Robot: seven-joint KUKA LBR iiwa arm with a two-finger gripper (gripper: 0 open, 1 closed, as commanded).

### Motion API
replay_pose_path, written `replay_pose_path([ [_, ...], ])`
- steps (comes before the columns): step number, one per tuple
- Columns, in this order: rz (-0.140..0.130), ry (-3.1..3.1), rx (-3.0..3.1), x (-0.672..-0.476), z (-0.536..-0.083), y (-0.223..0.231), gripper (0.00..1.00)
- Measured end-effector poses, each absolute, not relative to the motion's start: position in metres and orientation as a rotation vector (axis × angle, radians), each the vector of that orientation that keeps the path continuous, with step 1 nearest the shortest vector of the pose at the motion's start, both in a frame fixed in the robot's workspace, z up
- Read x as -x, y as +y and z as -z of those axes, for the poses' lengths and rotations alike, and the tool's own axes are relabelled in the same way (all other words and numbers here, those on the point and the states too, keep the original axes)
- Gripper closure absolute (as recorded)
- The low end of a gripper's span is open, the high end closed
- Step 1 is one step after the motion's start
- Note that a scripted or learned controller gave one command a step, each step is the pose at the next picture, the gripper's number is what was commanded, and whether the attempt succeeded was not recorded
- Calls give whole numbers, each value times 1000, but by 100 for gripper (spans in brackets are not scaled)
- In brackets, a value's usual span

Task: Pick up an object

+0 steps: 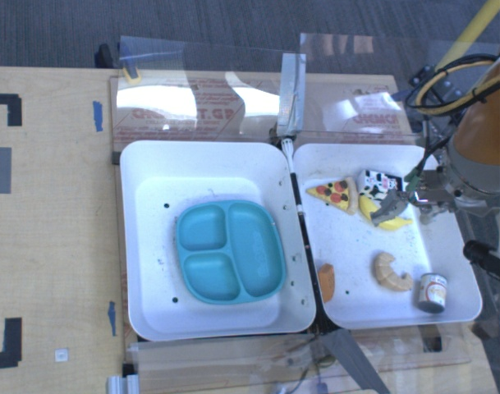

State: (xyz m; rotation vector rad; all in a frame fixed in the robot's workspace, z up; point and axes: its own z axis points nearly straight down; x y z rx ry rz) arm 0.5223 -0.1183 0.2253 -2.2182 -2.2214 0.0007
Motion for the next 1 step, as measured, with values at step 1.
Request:
replay_pose_path([
  [1,4,-2237,2212,-488,-87,-153,0],
])
